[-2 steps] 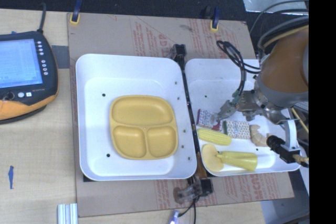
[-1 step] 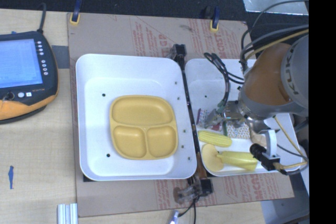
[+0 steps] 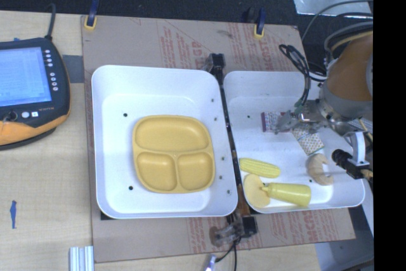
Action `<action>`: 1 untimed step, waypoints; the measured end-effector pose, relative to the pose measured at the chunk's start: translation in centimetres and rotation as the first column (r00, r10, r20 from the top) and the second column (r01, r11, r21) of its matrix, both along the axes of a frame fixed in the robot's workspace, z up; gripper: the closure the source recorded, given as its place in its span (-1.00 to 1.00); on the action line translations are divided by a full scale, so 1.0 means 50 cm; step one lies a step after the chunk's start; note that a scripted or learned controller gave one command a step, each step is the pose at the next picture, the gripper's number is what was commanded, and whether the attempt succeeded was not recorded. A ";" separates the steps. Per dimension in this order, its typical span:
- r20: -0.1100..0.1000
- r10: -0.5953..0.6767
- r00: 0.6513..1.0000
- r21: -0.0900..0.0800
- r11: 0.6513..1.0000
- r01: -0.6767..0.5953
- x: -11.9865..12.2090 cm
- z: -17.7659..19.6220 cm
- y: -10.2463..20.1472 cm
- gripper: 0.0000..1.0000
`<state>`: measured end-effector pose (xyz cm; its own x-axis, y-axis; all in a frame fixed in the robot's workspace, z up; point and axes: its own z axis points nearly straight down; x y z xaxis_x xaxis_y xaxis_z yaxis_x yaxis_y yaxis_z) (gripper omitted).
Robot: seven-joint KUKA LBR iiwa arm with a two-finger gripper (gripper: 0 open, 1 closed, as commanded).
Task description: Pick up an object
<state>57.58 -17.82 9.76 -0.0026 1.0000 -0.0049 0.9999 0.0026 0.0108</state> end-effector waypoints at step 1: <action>-0.011 0.001 1.000 0.006 1.000 -0.001 0.136 0.042 0.032 -1.00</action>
